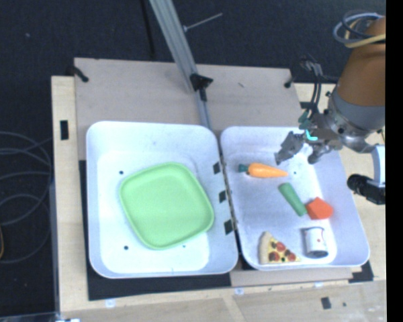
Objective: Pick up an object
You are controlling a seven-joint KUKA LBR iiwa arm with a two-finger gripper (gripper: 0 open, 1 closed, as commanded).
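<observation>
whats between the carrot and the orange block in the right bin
In the camera view, the green cylinder lies slantwise between the carrot and the orange block, close beside the block. Around it is bare floor of the right bin.

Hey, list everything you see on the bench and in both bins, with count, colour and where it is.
bench: one, tan, under both bins
left bin: one, white, left half of the bench
right bin: one, white, right half of the bench
plate: one, light green, in the left bin
carrot: one, orange, upper right bin
cucumber: one, green, middle of the right bin
block: one, orange-red, beside the cucumber
can: one, silver, lower right bin
pizza slice: one, tan with red, left of the can
arm: one, grey and orange, from the right
pincer: one, dark, open, above the carrot
</observation>
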